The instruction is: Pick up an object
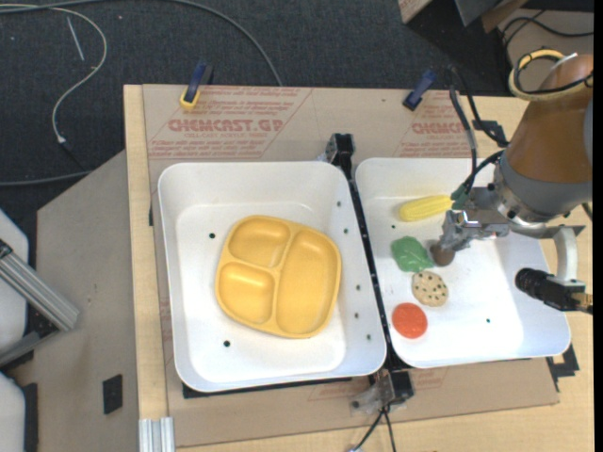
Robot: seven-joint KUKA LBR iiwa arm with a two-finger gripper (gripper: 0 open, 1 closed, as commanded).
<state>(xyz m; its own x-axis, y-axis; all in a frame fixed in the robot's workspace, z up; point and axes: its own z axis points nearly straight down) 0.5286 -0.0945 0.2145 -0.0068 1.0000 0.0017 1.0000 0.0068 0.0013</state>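
The right bin [490, 342] holds a yellow corn cob [425, 207] near its back, a green leafy piece [409, 253] below it, a tan cookie with dark chips [430, 288] and a red-orange round slice [409, 320] toward the front. My gripper [445, 250] hangs low in this bin, its dark tip right beside the green piece and just above the cookie. The orange-banded wrist [551, 135] rises behind it to the right.
The left bin [188, 347] carries a yellow three-compartment plate [279, 275]. A black divider clamp [340, 148] sits between the bins at the back. Cables [466, 125] run down to the wrist. Blue clips [195, 84] pin the cardboard's far edge.
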